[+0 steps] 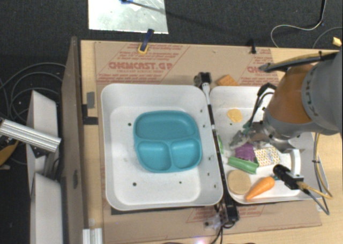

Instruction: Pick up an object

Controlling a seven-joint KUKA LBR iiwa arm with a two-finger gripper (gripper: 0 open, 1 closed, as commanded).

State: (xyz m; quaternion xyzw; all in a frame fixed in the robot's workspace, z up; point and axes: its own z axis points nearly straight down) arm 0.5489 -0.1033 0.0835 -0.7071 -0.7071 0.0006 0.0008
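The bench [161,58] is carrying two shallow white bins side by side. The left bin [120,103] is holding a teal divided plate [167,140], lying flat near its middle. The right bin [244,94] is holding the small things. The grey arm [321,95] with its orange band is reaching in from the right and hanging low over the right bin.

The gripper [242,140] is sitting at the arm's lower left end, just above a purple object [245,152]; whether it is open or closed cannot be told, since its tip is blurring into the clutter.

A patterned flat piece [267,156] is lying just right of the purple object. A green stick-shaped object [242,164] is lying just below it. An orange carrot [260,186] is lying at a slant near the bin's front edge, beside a pale round disc [238,181]. A small yellow piece [234,115] is resting apart from these, toward the bin's back.
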